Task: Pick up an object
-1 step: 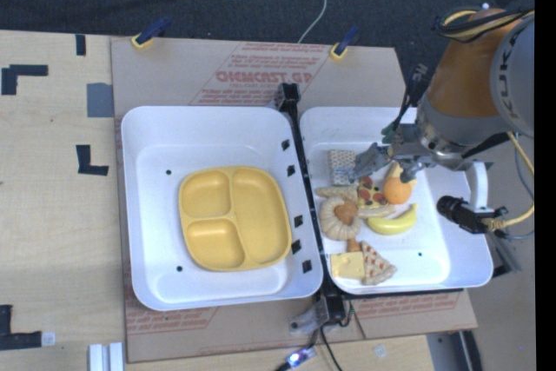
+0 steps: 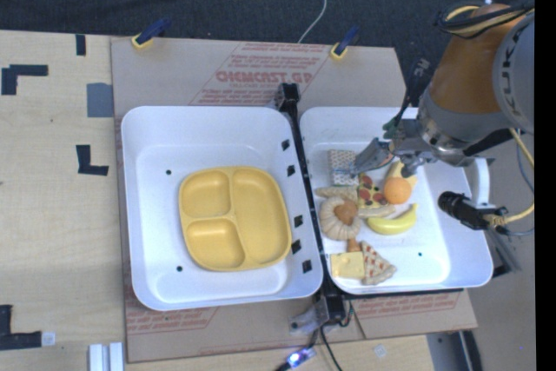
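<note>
So the grey two-finger tool [image 2: 387, 154] is hanging over the right-hand shallow white plastic bin [image 2: 460, 269], right at the upper edge of the toy food pile. Can't tell from this angle whether it's open or closed, the dark metal bits just blur together.

The key thing: the closest candidate is the small round orange fruit [image 2: 399, 191], sitting just below and a touch right of the tool, basically under it. Round, so no axis to line up with. The smooth yellow plastic banana [image 2: 392, 222] lies just past it, long axis running roughly left-right with a slight curve upward at the ends, so grabbing that would mean closing across its short side.

Other stuff in the pile: a bumpy tan pastry-looking piece [image 2: 340, 217], a flat pizza slice wedge [image 2: 377, 263], a pale yellow cheese block [image 2: 347, 266], and a small printed packet [image 2: 342, 162] near the bin's top left.

The left white bin [image 2: 143, 187] carries a matte yellow three-compartment plate [image 2: 233, 216], well apart from the action.

My guess is a short drop straight down gets the orange.
</note>
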Motion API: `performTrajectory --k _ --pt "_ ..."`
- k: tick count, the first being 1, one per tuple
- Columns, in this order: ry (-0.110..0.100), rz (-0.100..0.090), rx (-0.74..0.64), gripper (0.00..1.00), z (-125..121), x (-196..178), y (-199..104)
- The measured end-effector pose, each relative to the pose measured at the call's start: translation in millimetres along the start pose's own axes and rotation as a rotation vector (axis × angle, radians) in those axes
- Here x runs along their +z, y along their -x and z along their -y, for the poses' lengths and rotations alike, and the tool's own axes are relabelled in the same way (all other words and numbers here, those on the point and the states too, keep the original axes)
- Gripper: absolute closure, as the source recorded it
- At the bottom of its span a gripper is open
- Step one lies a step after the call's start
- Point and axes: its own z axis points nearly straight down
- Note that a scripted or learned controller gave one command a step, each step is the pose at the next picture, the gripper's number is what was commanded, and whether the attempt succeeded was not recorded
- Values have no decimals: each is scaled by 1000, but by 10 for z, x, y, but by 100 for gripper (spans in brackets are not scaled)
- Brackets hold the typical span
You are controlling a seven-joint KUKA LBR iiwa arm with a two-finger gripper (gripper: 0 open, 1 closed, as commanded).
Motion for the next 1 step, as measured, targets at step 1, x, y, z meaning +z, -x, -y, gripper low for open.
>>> performTrajectory --k 1 --pt "-5 1 -1 0 -49 613 -62"
